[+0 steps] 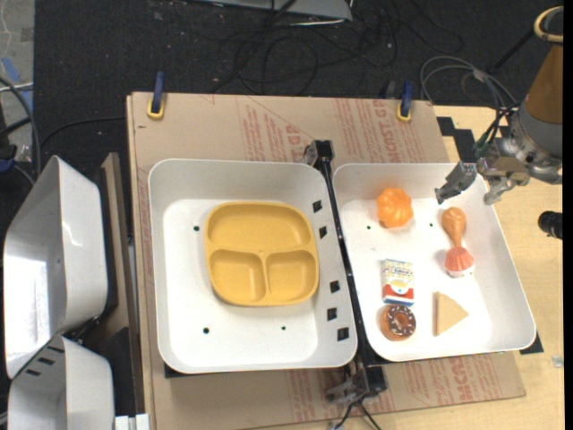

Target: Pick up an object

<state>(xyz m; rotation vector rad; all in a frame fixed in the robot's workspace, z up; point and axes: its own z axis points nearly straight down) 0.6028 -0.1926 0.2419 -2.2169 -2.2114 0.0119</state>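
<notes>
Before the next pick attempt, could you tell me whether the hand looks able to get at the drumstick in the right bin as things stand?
Probably yes. The hand hovers at the right bin's far edge, close to the drumstick, which lies uncovered with bare floor around it and nothing between the two.

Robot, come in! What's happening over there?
Gripper open, above right bin's far edge, holding nothing. Drumstick toy nearest, just below. Nothing blocking it.

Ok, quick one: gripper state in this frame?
Gripper: open, holding nothing, above the right bin's far edge near the chicken drumstick.
</notes>
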